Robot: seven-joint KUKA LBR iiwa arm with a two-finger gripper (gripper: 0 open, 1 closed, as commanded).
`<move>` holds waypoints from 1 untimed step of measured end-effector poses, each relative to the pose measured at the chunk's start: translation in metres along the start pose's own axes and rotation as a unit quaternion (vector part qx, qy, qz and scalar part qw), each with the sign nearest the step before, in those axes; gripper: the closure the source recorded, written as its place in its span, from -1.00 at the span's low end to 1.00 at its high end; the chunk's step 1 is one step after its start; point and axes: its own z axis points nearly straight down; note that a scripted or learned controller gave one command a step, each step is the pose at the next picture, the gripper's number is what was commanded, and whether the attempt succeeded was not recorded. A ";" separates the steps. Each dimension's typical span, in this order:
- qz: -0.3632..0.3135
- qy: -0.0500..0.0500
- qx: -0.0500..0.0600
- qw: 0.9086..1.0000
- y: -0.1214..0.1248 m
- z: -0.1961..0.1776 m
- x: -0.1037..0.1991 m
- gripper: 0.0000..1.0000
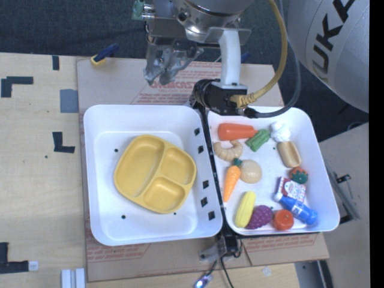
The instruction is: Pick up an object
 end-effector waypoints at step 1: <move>0.003 -0.006 0.013 1.000 -0.044 0.075 -0.051 1.00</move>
